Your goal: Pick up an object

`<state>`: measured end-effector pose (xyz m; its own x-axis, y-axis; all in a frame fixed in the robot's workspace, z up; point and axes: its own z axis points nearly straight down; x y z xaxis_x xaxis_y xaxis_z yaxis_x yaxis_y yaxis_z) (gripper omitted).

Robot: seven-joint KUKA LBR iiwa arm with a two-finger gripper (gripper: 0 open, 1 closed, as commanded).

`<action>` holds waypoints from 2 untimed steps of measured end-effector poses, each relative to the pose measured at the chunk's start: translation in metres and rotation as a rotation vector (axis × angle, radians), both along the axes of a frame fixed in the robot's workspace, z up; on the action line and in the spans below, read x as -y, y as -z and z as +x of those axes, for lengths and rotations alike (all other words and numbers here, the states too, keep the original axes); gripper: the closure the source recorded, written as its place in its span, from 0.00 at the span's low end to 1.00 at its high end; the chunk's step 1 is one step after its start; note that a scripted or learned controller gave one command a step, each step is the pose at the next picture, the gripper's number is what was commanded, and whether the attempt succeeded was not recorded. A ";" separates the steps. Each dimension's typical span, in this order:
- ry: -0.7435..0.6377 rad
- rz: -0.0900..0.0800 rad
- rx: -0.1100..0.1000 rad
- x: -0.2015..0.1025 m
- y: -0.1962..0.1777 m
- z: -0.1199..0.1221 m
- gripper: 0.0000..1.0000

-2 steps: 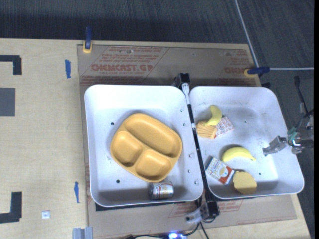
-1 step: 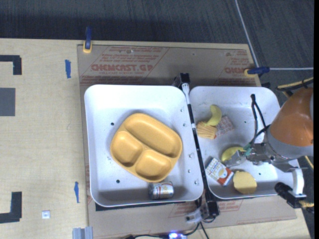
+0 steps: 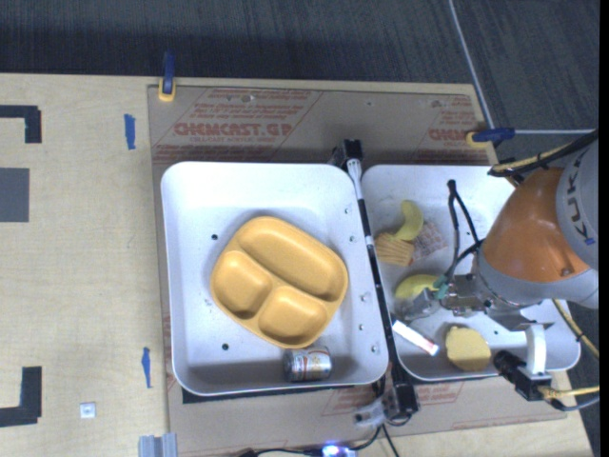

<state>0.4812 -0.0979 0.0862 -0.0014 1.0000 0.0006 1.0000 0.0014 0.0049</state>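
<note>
My gripper [image 3: 440,295] is low in the right bin [image 3: 561,355], its tip right beside a yellow-green rounded piece [image 3: 414,285]. Around it lie a curved yellow banana-like piece [image 3: 410,220], a tan ridged piece [image 3: 393,248], a white and red tube [image 3: 416,338] and a pale yellow lump [image 3: 468,347]. The arm's orange band [image 3: 538,231] covers the bin's right part. In the left bin [image 3: 186,255] rests a yellow divided plate [image 3: 278,279], with a small can [image 3: 307,365] on its side near the front wall.
Both bins stand on a cardboard sheet [image 3: 247,127] on the wooden bench. A black rail [image 3: 366,246] runs between the bins. Cables hang from the wrist over the right bin, and a thin cord crosses the upper right.
</note>
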 end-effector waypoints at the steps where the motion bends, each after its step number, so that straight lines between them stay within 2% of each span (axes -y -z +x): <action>1: 0.002 -0.002 -0.003 -0.004 0.000 0.007 0.00; 2: 0.001 -0.002 0.000 0.001 0.000 0.059 0.00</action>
<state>0.5399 -0.0994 0.0861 -0.0007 1.0000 -0.0015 1.0000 0.0007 0.0046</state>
